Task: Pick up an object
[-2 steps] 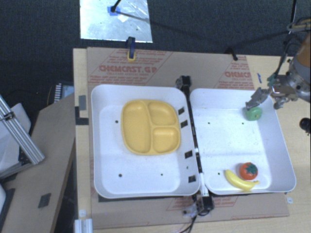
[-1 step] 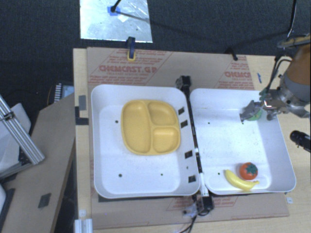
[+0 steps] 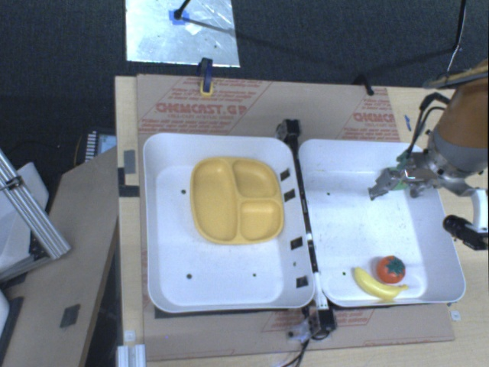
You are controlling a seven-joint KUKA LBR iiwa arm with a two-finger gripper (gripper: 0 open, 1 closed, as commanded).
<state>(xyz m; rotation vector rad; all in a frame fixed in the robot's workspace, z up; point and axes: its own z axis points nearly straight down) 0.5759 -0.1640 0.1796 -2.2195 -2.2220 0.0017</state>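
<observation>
A red tomato (image 3: 390, 269) with a green stem lies in the near right corner of the right bin (image 3: 344, 228). A yellow banana (image 3: 378, 284) lies just in front of it, touching or almost touching it. My gripper (image 3: 386, 186) hangs over the far right part of the same bin, well above and behind both pieces of fruit. Its fingers (image 3: 377, 192) point left with nothing between them that I can make out.
The left bin (image 3: 164, 205) holds a yellow plate (image 3: 235, 199) with three compartments. A black divider with clips (image 3: 299, 212) runs between the bins. The arm's orange and grey wrist (image 3: 466, 132) overhangs the right bin's far right edge.
</observation>
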